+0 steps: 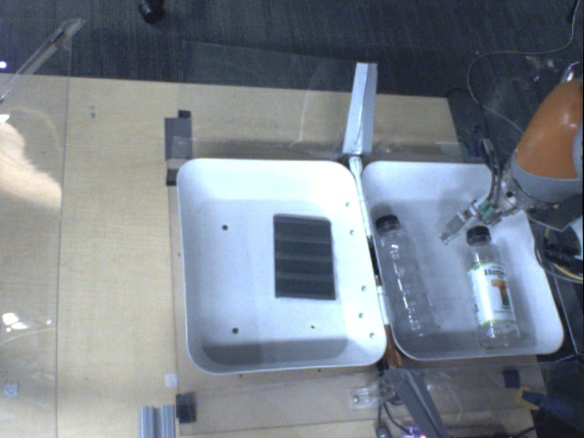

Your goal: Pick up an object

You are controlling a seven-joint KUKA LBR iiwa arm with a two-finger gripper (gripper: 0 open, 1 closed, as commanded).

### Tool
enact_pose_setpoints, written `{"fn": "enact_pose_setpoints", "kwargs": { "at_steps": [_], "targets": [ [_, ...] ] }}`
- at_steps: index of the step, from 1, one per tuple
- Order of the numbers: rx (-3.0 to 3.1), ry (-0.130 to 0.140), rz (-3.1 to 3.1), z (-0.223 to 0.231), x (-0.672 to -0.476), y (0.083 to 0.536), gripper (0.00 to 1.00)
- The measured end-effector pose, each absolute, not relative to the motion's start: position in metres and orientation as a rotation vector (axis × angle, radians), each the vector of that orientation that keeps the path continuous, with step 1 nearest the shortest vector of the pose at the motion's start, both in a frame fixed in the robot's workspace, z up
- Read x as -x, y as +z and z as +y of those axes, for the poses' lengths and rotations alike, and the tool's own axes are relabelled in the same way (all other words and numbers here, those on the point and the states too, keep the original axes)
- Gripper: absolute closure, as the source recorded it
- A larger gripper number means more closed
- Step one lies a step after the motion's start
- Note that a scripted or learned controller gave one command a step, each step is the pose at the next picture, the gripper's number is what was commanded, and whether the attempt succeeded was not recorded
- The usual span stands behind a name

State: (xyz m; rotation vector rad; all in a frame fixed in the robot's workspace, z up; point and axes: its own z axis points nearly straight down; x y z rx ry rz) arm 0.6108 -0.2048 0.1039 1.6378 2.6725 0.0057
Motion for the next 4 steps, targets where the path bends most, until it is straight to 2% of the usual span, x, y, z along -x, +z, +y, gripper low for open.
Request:
{"fn": "enact_pose_setpoints", "kwargs": {
  "at_steps": [1,2,3,4],
  "targets": [
    [-1.646,0.006,2.664,-0.205,-0.637,0.184,0.0],
    [-1.591,0.006,2.697,-0.205,-0.62,0.089,0.0],
    [-1.869,0.006,2.515,-0.205,-0.63,0.118,0.0],
    [-1.802,0.007,2.562,-0.204,-0.612,0.088,0.0]
  ]
}}
